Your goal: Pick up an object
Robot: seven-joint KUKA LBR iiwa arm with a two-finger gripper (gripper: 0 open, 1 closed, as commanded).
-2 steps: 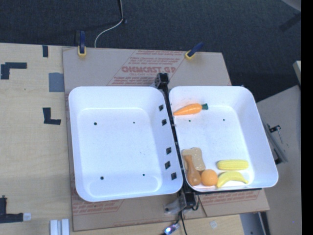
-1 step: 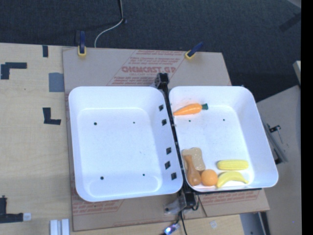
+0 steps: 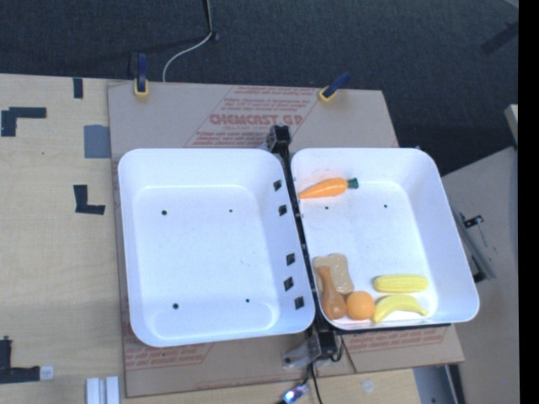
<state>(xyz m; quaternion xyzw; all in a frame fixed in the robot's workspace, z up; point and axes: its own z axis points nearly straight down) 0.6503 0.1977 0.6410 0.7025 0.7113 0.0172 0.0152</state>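
- left bin (image 3: 135, 225): bare white floor.
- right bin (image 3: 438, 225): carrot (image 3: 324, 188) at 11 o'clock beside the divider; at 6 o'clock, bread piece (image 3: 332, 274), brown item (image 3: 331, 300), orange (image 3: 360, 306), corn (image 3: 400, 284), banana (image 3: 399, 308) close together.
- gripper: state cannot be told.

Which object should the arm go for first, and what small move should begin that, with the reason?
Probably bring the gripper in from the right to a spot above the toy carrot. It lies alone near the far left wall of the right bin, while the orange ball, banana, corn cob and the brown piece crowd the near corner.
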